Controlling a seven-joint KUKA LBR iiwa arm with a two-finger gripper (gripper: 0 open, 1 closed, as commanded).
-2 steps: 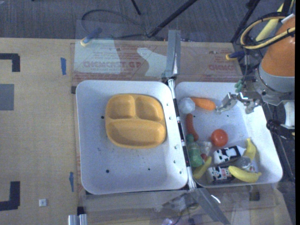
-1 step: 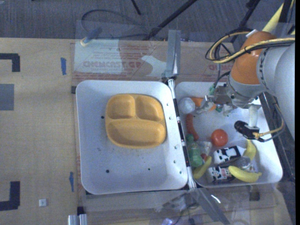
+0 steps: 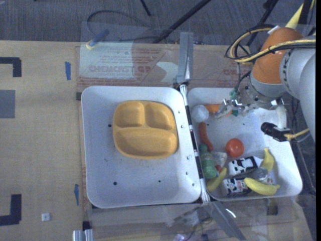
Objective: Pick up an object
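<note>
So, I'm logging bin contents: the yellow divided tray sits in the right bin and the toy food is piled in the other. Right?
Not quite. The camera view shows the yellow divided tray in the left bin; the toy food, such as the tomato, is piled in the other, the right bin.

Dark grey carpet floor point(image 3: 60, 9) lies beyond the tan bench point(image 3: 40, 134), with black stand legs point(image 3: 195, 9) crossing it.

Yellow divided tray point(image 3: 145, 128) sits in the white left bin point(image 3: 95, 149). In the white right bin point(image 3: 288, 159): red ball point(image 3: 234, 147), yellow bananas point(image 3: 261, 186), a black-and-white patched carton point(image 3: 244, 165). Tan bench point(image 3: 40, 134) carries blue tape marks point(image 3: 67, 70).
</note>
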